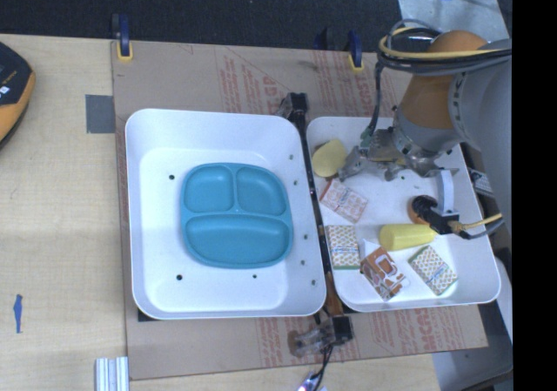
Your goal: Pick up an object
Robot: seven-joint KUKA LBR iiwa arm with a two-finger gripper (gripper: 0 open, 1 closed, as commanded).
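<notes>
My gripper (pixel 368 170) hangs over the back part of the right bin (pixel 487 289), open, with nothing between its fingers. Just left of it lies a round yellow piece (pixel 328 157). A small patterned packet (pixel 344 200) lies below the gripper. Nearer the front are a yellow block (pixel 406 235), a second patterned packet (pixel 344 246), a red and white packet (pixel 385 273) and a pale chequered packet (pixel 433 269). None of these touches the gripper.
The left bin (pixel 148 206) holds a blue divided plate (pixel 236 213). The bins' walls meet in a ridge (pixel 312 206) between them. The grey arm with its orange band (pixel 435 84) covers the right bin's back right corner.
</notes>
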